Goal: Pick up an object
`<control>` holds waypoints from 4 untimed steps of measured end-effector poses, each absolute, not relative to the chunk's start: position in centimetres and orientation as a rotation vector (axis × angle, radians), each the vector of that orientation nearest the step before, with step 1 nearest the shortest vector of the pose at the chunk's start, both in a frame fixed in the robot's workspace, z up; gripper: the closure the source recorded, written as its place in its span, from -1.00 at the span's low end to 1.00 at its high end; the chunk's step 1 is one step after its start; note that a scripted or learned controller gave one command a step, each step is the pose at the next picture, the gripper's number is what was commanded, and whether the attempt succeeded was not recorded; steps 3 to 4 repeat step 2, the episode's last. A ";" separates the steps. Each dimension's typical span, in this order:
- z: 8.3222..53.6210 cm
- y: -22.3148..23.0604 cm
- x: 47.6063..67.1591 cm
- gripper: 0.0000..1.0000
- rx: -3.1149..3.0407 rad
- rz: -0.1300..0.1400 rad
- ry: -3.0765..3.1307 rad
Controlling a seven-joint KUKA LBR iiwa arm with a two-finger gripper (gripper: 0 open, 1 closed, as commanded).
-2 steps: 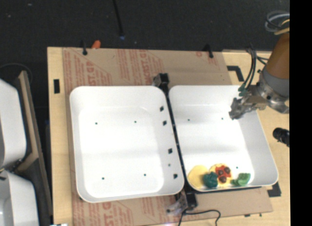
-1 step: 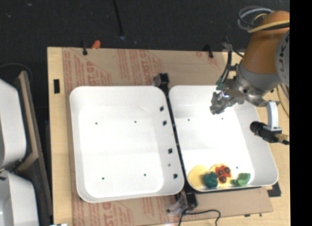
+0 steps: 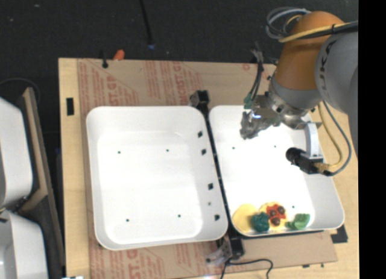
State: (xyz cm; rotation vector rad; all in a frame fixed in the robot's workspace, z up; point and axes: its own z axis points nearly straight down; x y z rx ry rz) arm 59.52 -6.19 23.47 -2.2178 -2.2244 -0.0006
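The right bin (image 3: 253, 169) holds a small heap of objects at its near edge: a yellow flat piece (image 3: 242, 216), a teal lump (image 3: 260, 223), a red item with dark spots (image 3: 276, 211) and a green piece (image 3: 299, 220). My gripper (image 3: 250, 124) hangs over the far left part of the right bin, well away from that heap. It appears dark and blurred, pointing down. Nothing is visible between its fingers.
The left bin (image 3: 151, 175) lies beside the right one, with a row of black clips (image 3: 208, 169) along the divide. A black fitting on the arm (image 3: 301, 158) overhangs the right bin's right side. Cardboard lines the bench under both bins.
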 end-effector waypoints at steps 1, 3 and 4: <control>22.7 -0.8 61.0 1.00 -2.218 0.000 -2.225; 23.0 3.9 63.8 1.00 -2.218 -0.002 -2.225; 23.0 3.9 63.8 1.00 -2.218 -0.002 -2.225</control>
